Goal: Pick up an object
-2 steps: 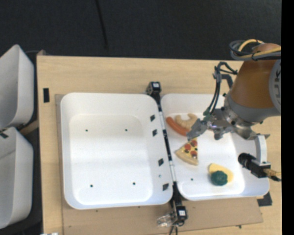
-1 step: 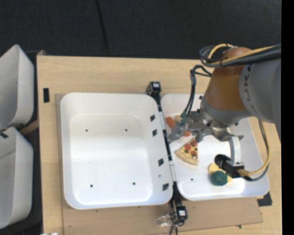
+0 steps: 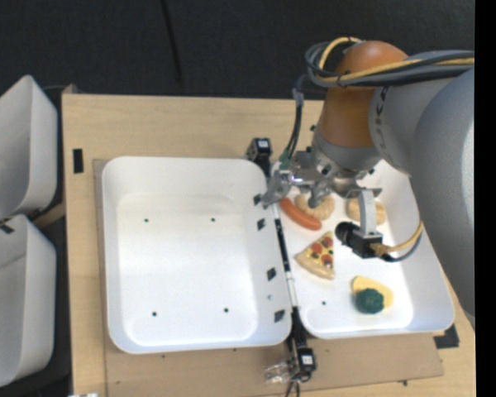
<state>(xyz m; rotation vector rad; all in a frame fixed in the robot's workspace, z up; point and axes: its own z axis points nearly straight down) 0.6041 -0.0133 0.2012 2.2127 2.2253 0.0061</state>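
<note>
Camera view, looking down at a slant. Two shallow white bins side by side on the bench: left bin bare white inside, right bin holding the toy food. Inside the right bin, an orange-red hot dog toward ten o'clock, close to the shared wall, lying slantwise. Slice of toy pizza near the middle, yellow with red dots, point toward eight o'clock. At five o'clock, a yellow piece touching a dark green round piece. Pale tan round thing at about one o'clock from the pizza, partly hidden by the arm's hardware.

Grey arm with orange band reaching in from three o'clock. Gripper hanging just over the hot dog, at its upper end; cannot tell how the fingers stand, and cannot tell whether touching or apart.

Bench top light wood. White moulded shapes at nine o'clock beyond the bench. Dark floor at twelve o'clock.
</note>
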